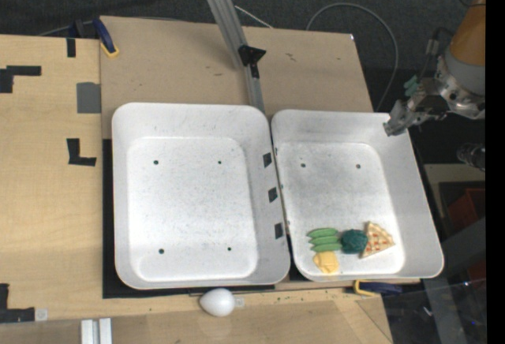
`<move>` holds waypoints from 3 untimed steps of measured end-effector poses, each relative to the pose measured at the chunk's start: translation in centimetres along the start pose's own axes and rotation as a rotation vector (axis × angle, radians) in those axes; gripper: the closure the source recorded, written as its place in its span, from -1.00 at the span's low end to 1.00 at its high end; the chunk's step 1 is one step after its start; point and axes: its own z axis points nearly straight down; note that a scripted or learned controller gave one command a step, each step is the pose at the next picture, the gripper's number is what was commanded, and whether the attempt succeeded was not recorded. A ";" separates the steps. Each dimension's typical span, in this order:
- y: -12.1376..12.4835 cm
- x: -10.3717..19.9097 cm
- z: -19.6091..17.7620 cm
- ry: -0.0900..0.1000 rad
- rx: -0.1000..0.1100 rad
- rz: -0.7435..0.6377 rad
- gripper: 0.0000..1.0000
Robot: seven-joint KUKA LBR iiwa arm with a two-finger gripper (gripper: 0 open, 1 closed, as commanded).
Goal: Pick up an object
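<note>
**Gripper poised at the far right corner of the right bin**

Gripper (397,123) sits at the upper right corner of the right bin (410,169), over the rim, at the end of the grey arm (461,82) that enters from the right edge with its orange band above the wrist. Whether the tool is spread or pressed together cannot be told from this angle; it appears as a small dark cluster against the white rim. Nothing is seen held in it.

The objects to pick lie together at the near end of the right bin, well apart from the gripper. A green pea pod (323,237) lies leftmost, with a yellow piece (326,261) just below it. A dark green broccoli floret (353,240) sits just right of the pod, and a pizza slice (378,240) lies beside the floret, nearest the bin's right wall. All four are close enough that they seem to touch or nearly touch.

The left bin (122,177) stands alongside, its right wall meeting the right bin's left wall. A white egg-shaped object (217,302) rests on the bench just outside the left bin's near edge. A grey metal pole (225,11) slants down from the top of the view to the gap between the bins. Both bins sit on a wooden bench (173,58), with a thin cable (347,15) looping over the dark floor beyond its far edge.
</note>
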 end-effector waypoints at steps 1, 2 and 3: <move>0.2 4.4 0.3 0.003 0.006 -0.003 1.00; 1.3 9.9 -0.2 0.003 0.005 -0.005 1.00; 2.6 16.1 0.5 0.003 0.006 -0.006 1.00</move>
